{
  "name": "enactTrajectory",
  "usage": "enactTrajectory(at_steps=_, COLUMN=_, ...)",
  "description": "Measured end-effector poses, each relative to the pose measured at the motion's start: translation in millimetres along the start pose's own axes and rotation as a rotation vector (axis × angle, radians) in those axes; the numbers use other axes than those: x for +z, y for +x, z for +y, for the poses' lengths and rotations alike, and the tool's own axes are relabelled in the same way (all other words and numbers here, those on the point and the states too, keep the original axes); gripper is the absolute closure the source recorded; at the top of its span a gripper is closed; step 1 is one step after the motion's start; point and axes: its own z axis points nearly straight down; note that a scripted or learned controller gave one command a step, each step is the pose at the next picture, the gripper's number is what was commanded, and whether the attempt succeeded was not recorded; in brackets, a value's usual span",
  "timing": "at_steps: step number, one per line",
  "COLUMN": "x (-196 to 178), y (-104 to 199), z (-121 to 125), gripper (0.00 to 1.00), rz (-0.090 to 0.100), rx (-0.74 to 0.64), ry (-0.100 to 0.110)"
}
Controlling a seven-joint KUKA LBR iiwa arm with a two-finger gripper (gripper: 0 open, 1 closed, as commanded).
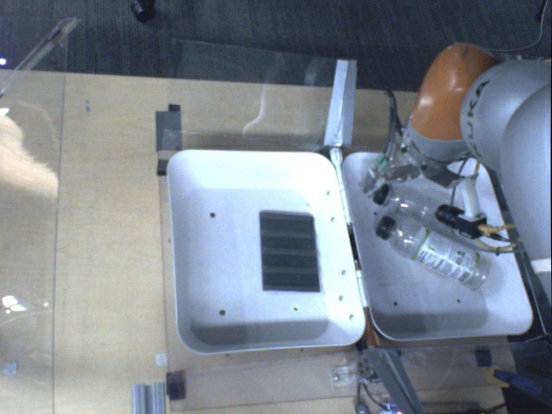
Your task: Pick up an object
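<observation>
Bottle [435, 250] in right bin [448, 317]; wooden bench [95, 257]; dark floor [259, 11].

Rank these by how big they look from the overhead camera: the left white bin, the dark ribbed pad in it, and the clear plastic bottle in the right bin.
1. left white bin
2. dark ribbed pad
3. clear plastic bottle; it looks close to the pad in size, so that order is unsure.

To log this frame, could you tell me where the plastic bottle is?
The bottle lies on its side in the right bin, cap pointing left, just below the gripper.
</observation>
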Motion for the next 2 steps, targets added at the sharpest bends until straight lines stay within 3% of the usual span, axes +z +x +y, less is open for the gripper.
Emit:
enactTrajectory(at_steps=1, x=-108, y=14, z=14, gripper=1.00, rz=0.000, rx=-0.164, ry=0.009)
enactTrajectory(at_steps=2, x=-84, y=58, z=2, gripper=1.00, rz=0.004, rx=-0.359, ry=0.012)
